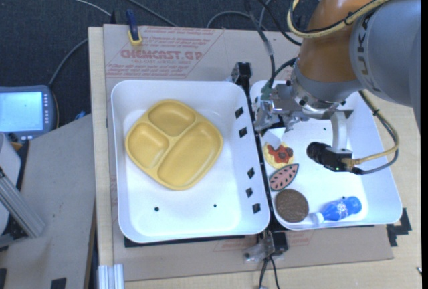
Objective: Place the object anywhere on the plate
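The yellow divided plate (175,143) lies in the left bin (134,207). Against the left wall of the right bin (381,180) is a row of small objects: a yellow and red toy food piece (278,154), a watermelon slice (283,176) and a brown round disc (292,205). A blue bottle (338,209) lies on its side to the right of the disc. My gripper (281,120) hangs under the orange-banded wrist at the back left of the right bin, just above the yellow and red piece. The wrist hides its tips.
The divider between the bins (253,147) carries black clips and runs right beside the gripper. A black part on a cable (329,155) hangs from the arm over the middle of the right bin. Cables loop behind the bins.
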Controlling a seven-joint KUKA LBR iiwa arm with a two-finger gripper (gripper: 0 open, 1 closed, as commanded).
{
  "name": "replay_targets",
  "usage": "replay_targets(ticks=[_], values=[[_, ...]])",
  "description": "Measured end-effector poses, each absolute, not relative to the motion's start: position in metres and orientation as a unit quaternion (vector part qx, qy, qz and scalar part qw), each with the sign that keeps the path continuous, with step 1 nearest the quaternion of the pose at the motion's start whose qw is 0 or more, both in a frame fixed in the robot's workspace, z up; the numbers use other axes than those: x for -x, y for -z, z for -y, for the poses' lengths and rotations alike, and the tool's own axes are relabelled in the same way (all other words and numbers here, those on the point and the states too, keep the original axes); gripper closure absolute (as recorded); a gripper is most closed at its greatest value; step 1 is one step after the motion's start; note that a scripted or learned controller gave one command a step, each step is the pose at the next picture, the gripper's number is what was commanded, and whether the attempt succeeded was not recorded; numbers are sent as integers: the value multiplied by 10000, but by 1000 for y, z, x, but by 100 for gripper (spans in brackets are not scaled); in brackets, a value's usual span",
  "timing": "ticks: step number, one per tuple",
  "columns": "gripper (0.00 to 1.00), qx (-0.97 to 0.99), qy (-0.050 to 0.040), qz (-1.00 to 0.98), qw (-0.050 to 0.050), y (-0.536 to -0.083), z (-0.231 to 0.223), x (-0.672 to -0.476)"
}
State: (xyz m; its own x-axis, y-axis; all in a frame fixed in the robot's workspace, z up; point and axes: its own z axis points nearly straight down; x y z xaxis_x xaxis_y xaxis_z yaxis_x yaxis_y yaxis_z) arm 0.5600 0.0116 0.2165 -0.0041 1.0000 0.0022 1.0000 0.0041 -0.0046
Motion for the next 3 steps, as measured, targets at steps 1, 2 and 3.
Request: replay_targets(ticks=[1, 2, 3], values=[[100, 7054, -7, 7088, 25, -224, -60, -538], [100, 7041, 10, 7101, 13, -229, -122, -535], [100, 7056, -15, 7086, 23, -221, -150, -521]])
